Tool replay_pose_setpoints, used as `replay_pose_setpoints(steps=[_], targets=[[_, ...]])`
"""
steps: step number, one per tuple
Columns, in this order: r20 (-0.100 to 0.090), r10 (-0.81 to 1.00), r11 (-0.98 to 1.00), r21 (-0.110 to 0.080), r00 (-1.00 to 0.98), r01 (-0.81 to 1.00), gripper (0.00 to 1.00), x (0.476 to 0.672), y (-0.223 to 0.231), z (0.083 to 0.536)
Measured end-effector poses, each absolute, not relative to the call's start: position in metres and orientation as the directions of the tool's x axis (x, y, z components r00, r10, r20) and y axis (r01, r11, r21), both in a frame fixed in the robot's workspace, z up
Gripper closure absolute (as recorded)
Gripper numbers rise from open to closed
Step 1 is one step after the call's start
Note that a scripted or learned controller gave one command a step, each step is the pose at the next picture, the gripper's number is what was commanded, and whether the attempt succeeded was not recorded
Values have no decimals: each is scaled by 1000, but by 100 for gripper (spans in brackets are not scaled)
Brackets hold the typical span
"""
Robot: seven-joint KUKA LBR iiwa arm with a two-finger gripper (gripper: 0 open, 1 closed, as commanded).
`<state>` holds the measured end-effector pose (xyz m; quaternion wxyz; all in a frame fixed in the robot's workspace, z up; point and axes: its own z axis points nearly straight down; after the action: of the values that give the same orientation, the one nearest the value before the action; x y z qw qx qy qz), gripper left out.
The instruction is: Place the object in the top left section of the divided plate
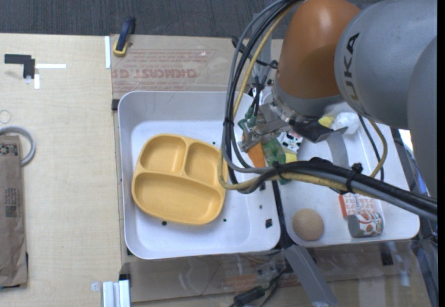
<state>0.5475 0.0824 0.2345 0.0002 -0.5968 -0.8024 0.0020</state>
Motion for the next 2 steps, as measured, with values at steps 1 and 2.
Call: replay_pose_setpoints(steps=[1,2], targets=[[-2,958,288,-4,-288,958,0,548,82,234],[-2,974,228,-5,-228,974,0,529,151,134]])
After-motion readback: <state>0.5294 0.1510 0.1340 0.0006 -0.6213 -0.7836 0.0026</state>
